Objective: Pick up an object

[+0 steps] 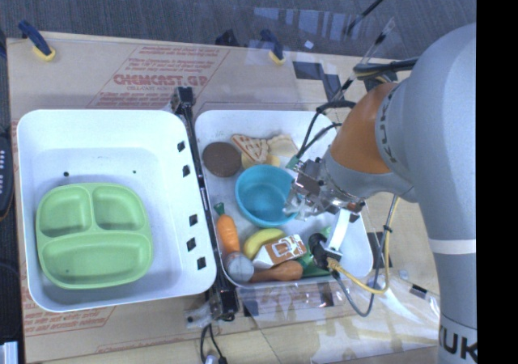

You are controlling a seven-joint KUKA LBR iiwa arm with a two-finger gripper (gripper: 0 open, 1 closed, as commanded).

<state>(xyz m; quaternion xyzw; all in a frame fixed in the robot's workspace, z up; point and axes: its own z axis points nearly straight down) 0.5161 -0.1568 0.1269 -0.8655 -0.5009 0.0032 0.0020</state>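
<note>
The hand is seen low in the right bin, at the right rim of the blue bowl; its grip state cannot be told. Packed around the bowl: brown disc, toast slice, carrot, banana, a small labelled carton. A green divided tray is seen lying in the left bin, well apart from the arm.
</note>
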